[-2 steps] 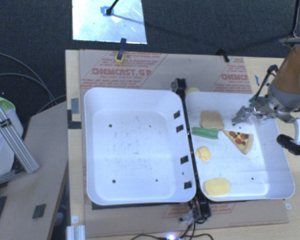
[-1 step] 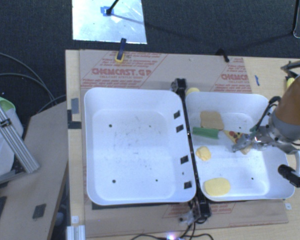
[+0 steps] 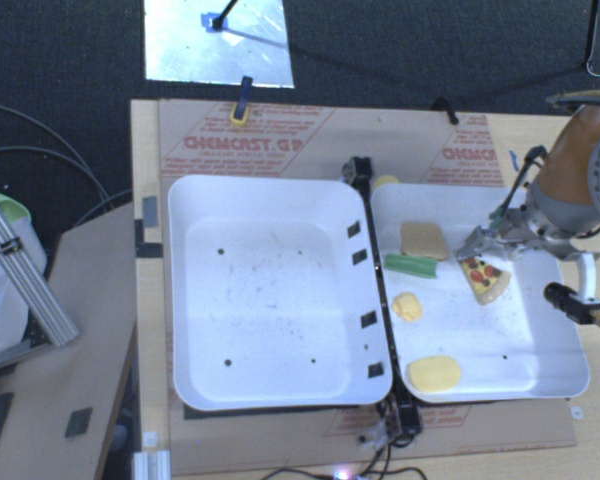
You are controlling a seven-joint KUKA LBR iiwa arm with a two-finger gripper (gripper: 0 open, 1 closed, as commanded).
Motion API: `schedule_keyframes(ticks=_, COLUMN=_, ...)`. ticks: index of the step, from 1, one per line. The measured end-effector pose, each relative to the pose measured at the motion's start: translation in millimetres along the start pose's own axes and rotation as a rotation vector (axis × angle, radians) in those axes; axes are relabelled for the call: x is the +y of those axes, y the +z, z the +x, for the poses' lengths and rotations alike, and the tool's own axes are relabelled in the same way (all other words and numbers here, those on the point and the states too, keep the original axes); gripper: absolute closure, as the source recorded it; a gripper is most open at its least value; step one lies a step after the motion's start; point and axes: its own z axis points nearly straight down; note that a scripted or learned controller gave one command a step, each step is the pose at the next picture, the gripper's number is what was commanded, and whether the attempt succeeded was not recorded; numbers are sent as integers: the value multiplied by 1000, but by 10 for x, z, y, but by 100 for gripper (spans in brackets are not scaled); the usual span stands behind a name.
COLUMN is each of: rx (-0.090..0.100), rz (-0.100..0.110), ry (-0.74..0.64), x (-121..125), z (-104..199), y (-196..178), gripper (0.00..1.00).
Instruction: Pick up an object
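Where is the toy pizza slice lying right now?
The toy pizza slice lies in the right-hand bin, just below the gripper and right of the green piece.

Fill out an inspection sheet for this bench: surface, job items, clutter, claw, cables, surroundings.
Surface: brown board bearing left bin and right bin, side by side.
Job items: in the right bin, bread slice, green piece, pizza slice, small yellow piece, yellow oval.
Clutter: nothing seen.
Claw: claw low over the right bin, by the pizza slice.
Cables: black cables on the floor at left.
Surroundings: dark carpet, shiny plate beyond the board.
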Motion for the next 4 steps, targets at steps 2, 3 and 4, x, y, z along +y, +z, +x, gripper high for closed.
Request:
schedule_keyframes(ticks=2, rx=0, rz=0, ry=0, x=43, z=-1, y=2, gripper=0)
schedule_keyframes(ticks=3, rx=1, rz=2, ry=1, x=383, z=-7, y=3, gripper=0)
schedule_keyframes(ticks=4, rx=4, rz=18, ry=13, x=-1282, z=-23, y=17, gripper=0)
